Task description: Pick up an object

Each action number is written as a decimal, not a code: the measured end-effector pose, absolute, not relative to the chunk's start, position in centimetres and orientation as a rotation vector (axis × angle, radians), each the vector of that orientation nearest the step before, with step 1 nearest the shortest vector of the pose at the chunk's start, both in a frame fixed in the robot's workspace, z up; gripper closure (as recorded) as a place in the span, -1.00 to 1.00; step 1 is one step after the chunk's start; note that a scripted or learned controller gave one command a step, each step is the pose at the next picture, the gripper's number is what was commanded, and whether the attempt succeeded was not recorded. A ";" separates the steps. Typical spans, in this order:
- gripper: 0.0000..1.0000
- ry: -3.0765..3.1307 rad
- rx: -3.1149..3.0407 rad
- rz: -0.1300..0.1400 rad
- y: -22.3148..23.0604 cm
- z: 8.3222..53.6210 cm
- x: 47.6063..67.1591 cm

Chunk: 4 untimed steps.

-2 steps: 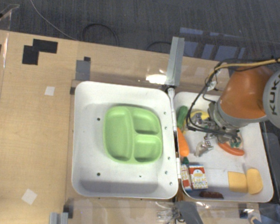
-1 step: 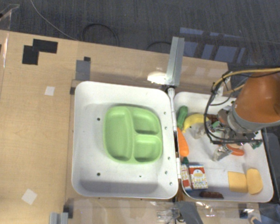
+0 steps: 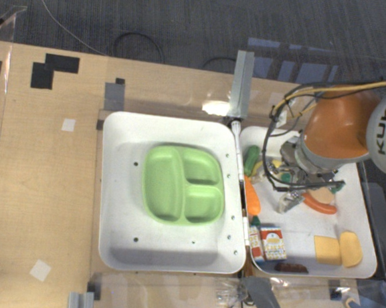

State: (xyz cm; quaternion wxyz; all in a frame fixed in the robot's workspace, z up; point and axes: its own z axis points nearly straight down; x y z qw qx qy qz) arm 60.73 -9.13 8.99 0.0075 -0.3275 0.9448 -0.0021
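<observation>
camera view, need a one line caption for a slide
Grey KUKA arm reaches into the right white bin of toy food; the left white bin holds a green divided plastic tray.

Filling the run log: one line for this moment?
arm: over right bin | claw: low, beside red sausage | left bin: green tray

Robotics lab: bench (image 3: pixel 42 190), bins (image 3: pixel 120 177), KUKA arm (image 3: pixel 377 126)

Arm (image 3: pixel 346 126) over right bin (image 3: pixel 365 255). Gripper (image 3: pixel 295 200) low near red sausage-shaped item (image 3: pixel 320 206). Carrot (image 3: pixel 251 197), small carton (image 3: pixel 272 244), yellow blocks (image 3: pixel 338 250) nearby. Green divided tray (image 3: pixel 182 184) in left bin (image 3: pixel 114 244).
</observation>
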 end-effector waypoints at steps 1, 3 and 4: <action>-1.00 3.023 -0.788 -0.010 -10.1 9.2 52.6; -1.00 2.660 -1.635 -0.038 -10.4 9.4 54.1; -1.00 2.646 -1.657 -0.023 -11.1 9.2 52.7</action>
